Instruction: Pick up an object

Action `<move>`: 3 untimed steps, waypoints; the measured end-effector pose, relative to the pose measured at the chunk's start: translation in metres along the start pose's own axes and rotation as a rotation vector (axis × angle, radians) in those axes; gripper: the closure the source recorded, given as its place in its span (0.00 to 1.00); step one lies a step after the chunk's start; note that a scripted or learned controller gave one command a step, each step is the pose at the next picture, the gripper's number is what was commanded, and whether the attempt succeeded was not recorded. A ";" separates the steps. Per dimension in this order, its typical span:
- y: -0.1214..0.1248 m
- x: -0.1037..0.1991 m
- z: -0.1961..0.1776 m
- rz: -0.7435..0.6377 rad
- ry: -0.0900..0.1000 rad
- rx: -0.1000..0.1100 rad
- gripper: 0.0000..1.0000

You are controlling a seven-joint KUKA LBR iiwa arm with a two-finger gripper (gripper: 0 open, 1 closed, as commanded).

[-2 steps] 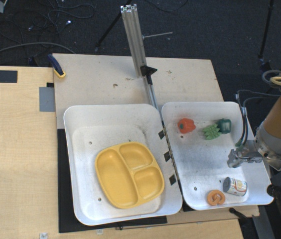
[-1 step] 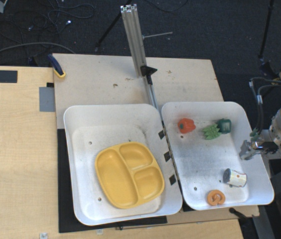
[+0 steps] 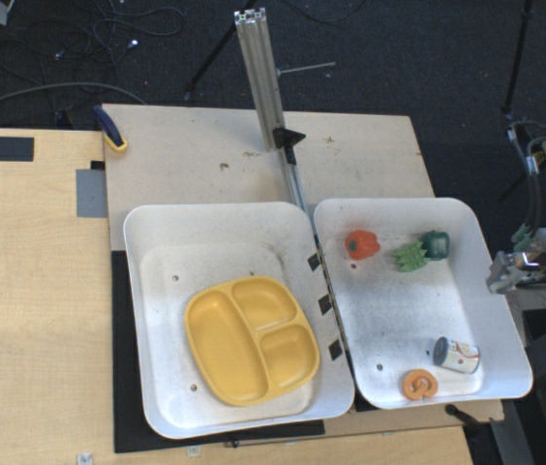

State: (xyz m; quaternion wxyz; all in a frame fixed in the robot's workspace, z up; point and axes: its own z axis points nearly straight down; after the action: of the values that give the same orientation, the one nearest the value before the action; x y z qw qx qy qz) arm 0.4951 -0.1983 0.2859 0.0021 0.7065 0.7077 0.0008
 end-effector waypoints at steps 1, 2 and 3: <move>0.000 0.000 -0.003 -0.001 0.002 0.005 1.00; 0.026 0.053 0.008 -0.003 0.004 0.007 1.00; 0.035 0.103 0.027 -0.003 0.004 0.008 1.00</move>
State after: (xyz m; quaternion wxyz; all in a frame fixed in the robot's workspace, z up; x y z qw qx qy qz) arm 0.5298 -0.0954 0.2589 -0.0023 0.7055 0.7087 -0.0005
